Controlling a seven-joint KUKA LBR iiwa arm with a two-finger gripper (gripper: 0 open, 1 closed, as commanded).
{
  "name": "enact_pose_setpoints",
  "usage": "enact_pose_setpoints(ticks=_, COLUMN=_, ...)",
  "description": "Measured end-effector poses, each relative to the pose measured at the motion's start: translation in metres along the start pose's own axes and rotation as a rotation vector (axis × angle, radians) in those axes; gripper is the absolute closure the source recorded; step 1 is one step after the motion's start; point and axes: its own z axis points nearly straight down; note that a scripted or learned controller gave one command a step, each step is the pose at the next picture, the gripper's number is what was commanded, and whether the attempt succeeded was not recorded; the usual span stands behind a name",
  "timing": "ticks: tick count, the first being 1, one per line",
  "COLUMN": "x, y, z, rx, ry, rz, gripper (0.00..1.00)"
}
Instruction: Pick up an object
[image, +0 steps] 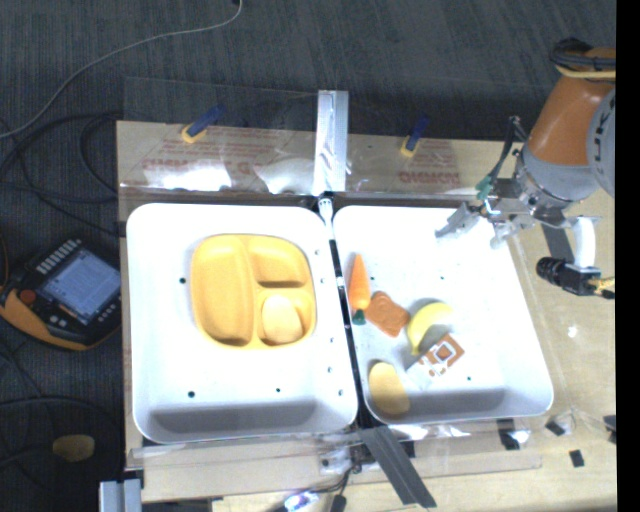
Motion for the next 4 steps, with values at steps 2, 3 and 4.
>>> enact_pose_setpoints(ticks=2, x=0.071, y=-0.077, z=0.111, rx=-0.005, ry=-0.001, rz=-0.109, gripper=0.00)
enact_pose_setpoints(ticks=3, x=0.067, y=-0.136, z=0.113, rx=-0.025, ry=-0.002, rz=0.098, gripper=0.00)
enact_pose_setpoints(ticks=4, x=0.069, y=-0.110, z=0.080, rx=0.001, ry=0.001, rz=-0.023, gripper=0.00)
